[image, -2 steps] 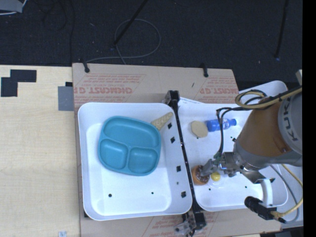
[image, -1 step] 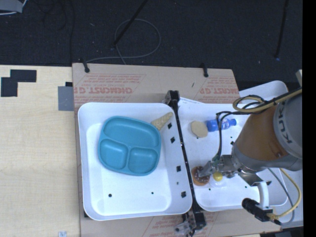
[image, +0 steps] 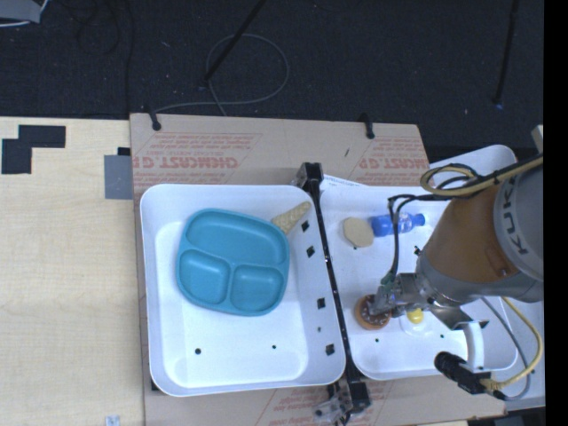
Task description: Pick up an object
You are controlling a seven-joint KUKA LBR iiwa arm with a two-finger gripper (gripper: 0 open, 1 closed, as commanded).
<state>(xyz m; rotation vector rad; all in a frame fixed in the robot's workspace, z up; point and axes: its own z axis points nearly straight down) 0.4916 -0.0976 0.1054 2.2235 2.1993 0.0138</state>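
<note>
Nothing looks lifted yet: the gripper [image: 388, 303] hangs low in the right bin [image: 497, 344], just over a small brown round object [image: 371, 313]; whether its fingers are open or closed cannot be told. Beyond lie a tan piece [image: 358, 232] and a blue bottle [image: 395, 224]. Cardboard [image: 266, 149] beneath reads "CHEMCAST GP", seen upside down.

"KU" on arm [image: 524, 224]; mirrored cardboard [image: 266, 149] print

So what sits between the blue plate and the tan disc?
In the camera view, the black divider where the bins meet lies between the blue plate and the tan disc, with a tan wedge at the plate's corner.
</note>
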